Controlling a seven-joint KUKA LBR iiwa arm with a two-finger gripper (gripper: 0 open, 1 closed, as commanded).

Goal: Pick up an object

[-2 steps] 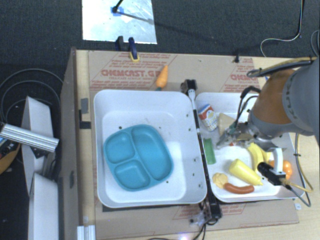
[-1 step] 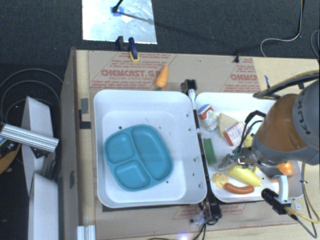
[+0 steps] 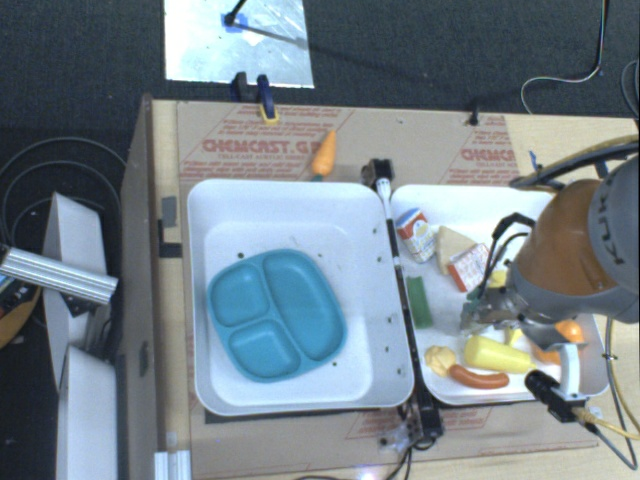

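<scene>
Camera view: arm (image 3: 570,253) over right bin (image 3: 470,200)

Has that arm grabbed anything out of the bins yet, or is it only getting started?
Nothing looks picked up yet. The arm is down over the right bin, its gripper low among the toys, just above the yellow banana and the sausage. I cannot see anything between its fingers. Gripping and lifting an object remain. The blue divided plate lies in the left bin.
</scene>
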